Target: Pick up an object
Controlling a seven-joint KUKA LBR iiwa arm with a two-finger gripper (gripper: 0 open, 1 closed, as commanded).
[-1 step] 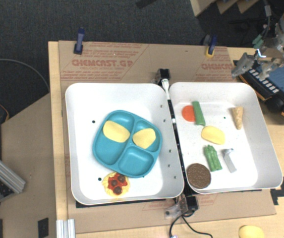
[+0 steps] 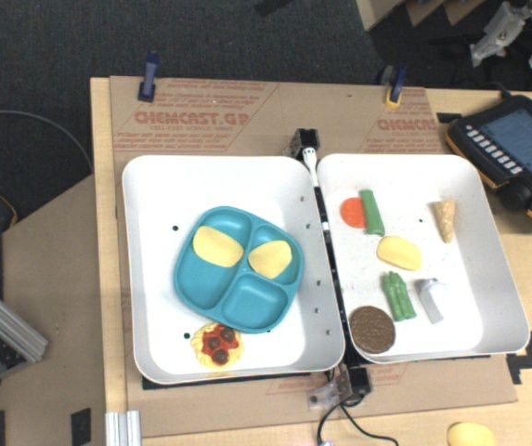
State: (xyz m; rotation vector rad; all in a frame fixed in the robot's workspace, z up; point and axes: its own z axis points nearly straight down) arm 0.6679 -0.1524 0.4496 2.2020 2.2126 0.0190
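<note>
Dark carpet surrounds the worktop [image 2: 247,110], which is covered by a brown cardboard sheet with red printing, and on it I see two shallow white bins side by side. I see the left bin [image 2: 149,249] carrying a blue divided plate [image 2: 238,272], tilted a little, with two yellow pieces in its upper compartments: one [image 2: 217,246] on the left and one [image 2: 270,258] on the right. Just below the plate, near the front wall of this bin, lies a small toy pizza [image 2: 216,345] with red spots. The right bin [image 2: 479,277] holds the loose objects I could pick. An orange-red round piece [image 2: 353,213] touches a green stick [image 2: 371,211] beside it. A beige cone shape [image 2: 445,218] lies well apart, toward the right wall. A yellow lemon-like piece [image 2: 399,252] sits in the middle, and below it a green ribbed vegetable [image 2: 397,296] lies just beside a small grey item [image 2: 430,299], which I think may be a metal tool, but it is too small to tell. A brown round disc [image 2: 373,329] rests at the front left corner. About the end effector, I cannot tell its state from this picture.
</note>
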